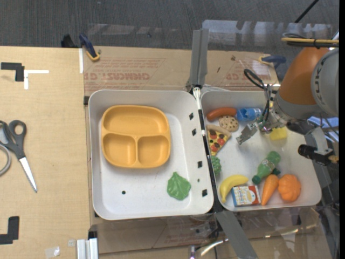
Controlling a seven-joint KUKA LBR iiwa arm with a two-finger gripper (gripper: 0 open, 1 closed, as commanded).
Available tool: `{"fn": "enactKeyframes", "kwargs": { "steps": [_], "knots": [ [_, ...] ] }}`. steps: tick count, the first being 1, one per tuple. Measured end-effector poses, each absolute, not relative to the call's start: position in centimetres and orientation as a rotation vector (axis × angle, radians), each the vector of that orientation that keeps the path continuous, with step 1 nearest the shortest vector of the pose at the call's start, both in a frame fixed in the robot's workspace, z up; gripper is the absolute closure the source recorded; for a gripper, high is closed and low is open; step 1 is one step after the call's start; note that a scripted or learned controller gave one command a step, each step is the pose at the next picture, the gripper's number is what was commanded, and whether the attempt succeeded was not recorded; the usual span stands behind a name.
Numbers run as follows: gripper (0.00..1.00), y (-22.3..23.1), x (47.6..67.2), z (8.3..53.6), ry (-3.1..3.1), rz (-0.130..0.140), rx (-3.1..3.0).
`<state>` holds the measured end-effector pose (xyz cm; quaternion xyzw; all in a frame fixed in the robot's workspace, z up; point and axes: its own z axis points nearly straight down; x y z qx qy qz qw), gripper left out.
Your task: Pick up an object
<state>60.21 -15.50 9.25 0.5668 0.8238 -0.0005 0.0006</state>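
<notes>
We see the pincer (247, 134) spread apart above the right bin (310, 198); the carrot (269, 189) below lies near-upright, tip pointing down-left.

Two shallow white bins sit side by side on the worktop (43, 144). The left bin (102, 198) holds an orange three-compartment plate (136, 136) toward its back and a green lettuce leaf (178, 186) near its front right corner. In the right bin (310, 198), a red sausage (221, 113), round cookie (228, 124) and pizza slice (217, 139) lie along the back left. A yellow banana (232, 183), small carton (245, 195), orange carrot (269, 189) and orange pumpkin (289, 187) line the front. Grey-handled scissors (20, 150) lie on the worktop, far left.
</notes>
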Motion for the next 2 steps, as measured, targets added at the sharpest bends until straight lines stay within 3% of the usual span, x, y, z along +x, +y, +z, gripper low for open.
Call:
{"fn": "enactKeyframes", "kwargs": {
  "steps": [1,2],
  "knots": [
    [0.00,-11.8,64.7,9.2,2.323,-0.015,2.133],
    [0.00,-11.4,65.7,9.3,2.013,-0.010,2.421]
  ]
}}
